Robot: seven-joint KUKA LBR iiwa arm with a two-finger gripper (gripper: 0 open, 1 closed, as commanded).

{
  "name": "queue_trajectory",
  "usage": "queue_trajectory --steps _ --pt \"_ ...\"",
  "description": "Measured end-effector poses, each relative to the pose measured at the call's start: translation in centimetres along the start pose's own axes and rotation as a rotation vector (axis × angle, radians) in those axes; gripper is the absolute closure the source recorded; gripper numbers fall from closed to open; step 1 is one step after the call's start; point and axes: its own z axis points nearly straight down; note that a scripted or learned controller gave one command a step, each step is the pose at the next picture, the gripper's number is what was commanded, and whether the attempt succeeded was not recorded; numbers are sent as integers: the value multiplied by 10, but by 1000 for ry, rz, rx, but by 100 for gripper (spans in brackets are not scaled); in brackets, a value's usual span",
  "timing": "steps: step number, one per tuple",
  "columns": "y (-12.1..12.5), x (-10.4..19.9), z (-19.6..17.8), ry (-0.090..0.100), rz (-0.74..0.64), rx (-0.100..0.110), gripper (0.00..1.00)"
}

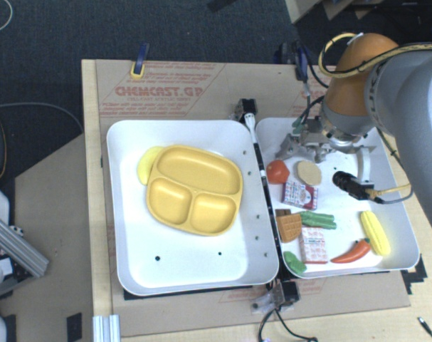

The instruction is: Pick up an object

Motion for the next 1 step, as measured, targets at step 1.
queue_trajectory --steps 1 --pt "2 0 -15 -1 1 -8 100"
